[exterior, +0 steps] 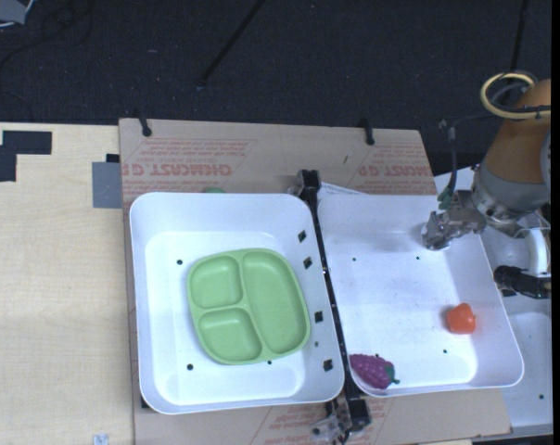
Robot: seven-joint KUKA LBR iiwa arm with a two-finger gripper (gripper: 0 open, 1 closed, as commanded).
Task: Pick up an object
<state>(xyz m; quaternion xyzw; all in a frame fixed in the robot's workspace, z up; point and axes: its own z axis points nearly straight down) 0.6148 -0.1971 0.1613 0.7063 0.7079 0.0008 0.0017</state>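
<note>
1. I see the arm (514, 160) reaching in from the right, its orange band above the wrist, with the claw (435, 236) low over the upper right part of the right bin (400, 213).
2. I cannot tell how far the claw is open; it is small and blurred from here, and I see nothing held in it.
3. The orange object (461, 319) lies on the floor of the right bin, near its right wall, well apart from the claw and below it in the view.
4. A purple, bumpy object (374, 371) like a bunch of grapes sits at the lower left corner of the right bin, against the rim, close to the divider between the two bins.
5. The left bin (159, 248) holds a green plate (248, 306) with three compartments, lying flat and slightly turned near the middle.
6. Both bins rest on a cardboard sheet (261, 160) with red print, which lies on the pale wooden surface (48, 295).
</note>
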